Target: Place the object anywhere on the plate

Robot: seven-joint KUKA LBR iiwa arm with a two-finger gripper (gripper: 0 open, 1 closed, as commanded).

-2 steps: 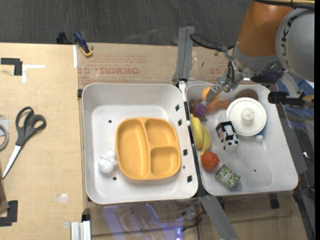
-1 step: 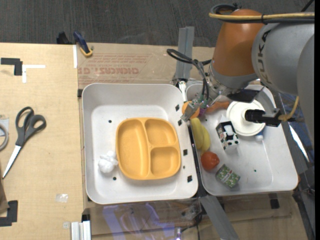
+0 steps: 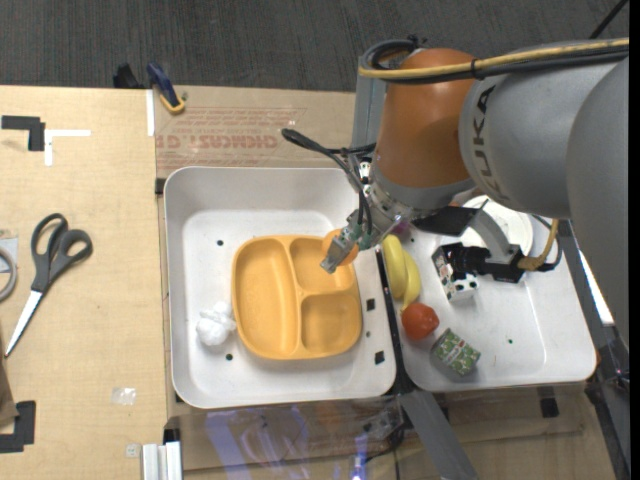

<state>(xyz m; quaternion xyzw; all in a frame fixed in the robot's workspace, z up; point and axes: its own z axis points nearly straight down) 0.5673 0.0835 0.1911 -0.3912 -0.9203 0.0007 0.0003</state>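
A yellow-orange plate [image 3: 290, 303] with three compartments lies in the left white bin [image 3: 190, 268]. My gripper [image 3: 336, 256] hangs over the plate's upper right rim, reaching in from the right bin's side. Its grey fingers are closed on a small orange object [image 3: 348, 249], which sits just above the plate's right-hand edge. The arm's orange band and grey body hide the top of the right bin.
A white crumpled item [image 3: 214, 325] lies left of the plate. The right bin [image 3: 520, 353] holds a banana [image 3: 402, 270], a red tomato [image 3: 421, 319], a green packet [image 3: 456, 354] and a black-and-white piece [image 3: 457, 271]. Scissors [image 3: 45, 258] lie on the bench at left.
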